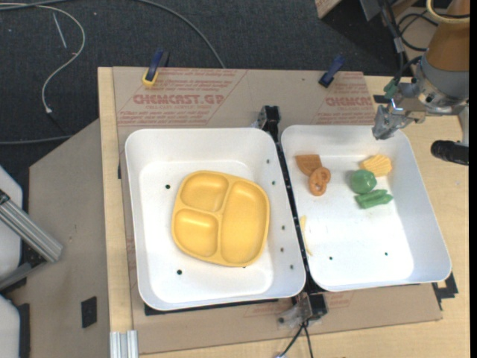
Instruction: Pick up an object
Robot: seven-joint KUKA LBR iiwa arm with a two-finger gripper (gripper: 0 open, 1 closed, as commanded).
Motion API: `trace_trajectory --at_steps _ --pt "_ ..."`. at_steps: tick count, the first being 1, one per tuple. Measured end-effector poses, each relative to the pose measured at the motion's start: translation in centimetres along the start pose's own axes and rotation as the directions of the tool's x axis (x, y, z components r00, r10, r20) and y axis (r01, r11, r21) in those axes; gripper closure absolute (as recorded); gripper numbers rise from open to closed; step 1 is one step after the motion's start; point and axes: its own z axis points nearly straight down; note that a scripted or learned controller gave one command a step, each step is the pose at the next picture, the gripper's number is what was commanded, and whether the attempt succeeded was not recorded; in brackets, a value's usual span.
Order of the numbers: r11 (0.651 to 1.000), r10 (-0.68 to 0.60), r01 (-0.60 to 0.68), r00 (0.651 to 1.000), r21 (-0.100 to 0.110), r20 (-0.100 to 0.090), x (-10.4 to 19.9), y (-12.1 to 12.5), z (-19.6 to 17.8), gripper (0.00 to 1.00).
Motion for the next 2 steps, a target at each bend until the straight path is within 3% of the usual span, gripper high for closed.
trace_trajectory --at_steps 1,2 --pt "1.000 -0.001 0.001 1.000 -0.001 0.001 0.7 0.7 -4.9 1.00" --pt "1.000 -0.005 0.005 1.000 0.008 -0.004 6.8 0.9 -3.7 1.00"
